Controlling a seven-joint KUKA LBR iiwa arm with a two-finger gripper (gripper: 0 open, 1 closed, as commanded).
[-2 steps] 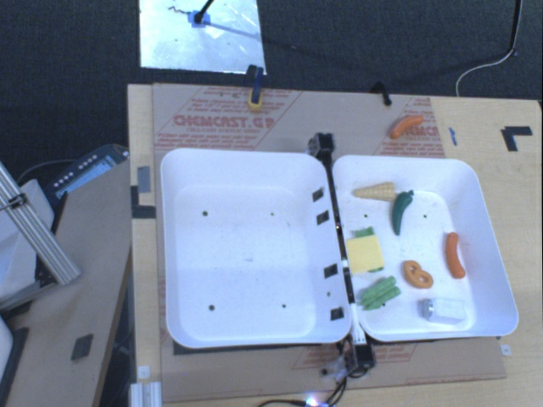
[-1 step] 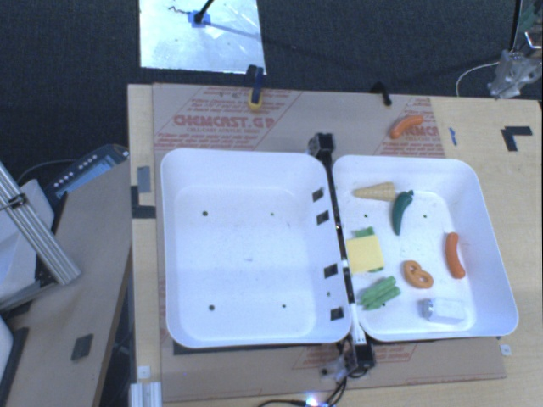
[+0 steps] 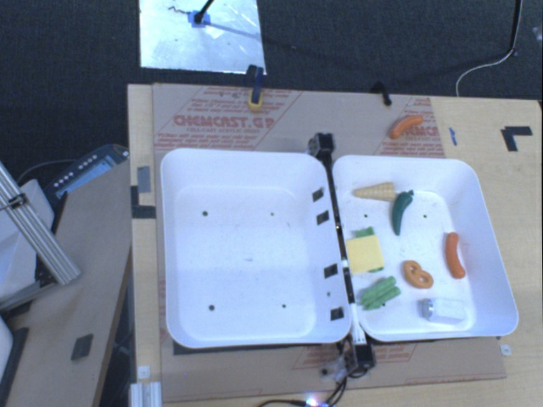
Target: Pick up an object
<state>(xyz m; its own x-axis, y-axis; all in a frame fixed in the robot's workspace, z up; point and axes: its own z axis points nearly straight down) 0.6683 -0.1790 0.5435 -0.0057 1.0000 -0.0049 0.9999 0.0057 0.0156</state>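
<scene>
Camera view: two white bins side by side on a brown board with red lettering (image 3: 222, 119). The left bin (image 3: 246, 158) shows its bare white floor with small dark dots. The right bin (image 3: 488, 227) holds all the pickable objects, loosely spread, mostly apart from each other. A pale yellow cone (image 3: 375, 192) lies near the far wall, tip pointing left. Just right of it is a dark green pepper (image 3: 400, 211), lying roughly lengthwise front to back. A yellow block (image 3: 366, 253) with a green strip on its far edge sits against the divider side. A green bumpy piece (image 3: 378, 292) lies just in front of it, near the divider. A brown pretzel (image 3: 417, 274) sits mid-bin. An orange-red sausage (image 3: 456, 254) is to its right, near the right wall. A small white-grey object (image 3: 442, 310) lies near the front right corner. Outside the bins, a second orange sausage (image 3: 406, 126) rests on the board behind the right bin. A silver sheet (image 3: 201, 22) lies on the dark floor beyond the bench.
</scene>
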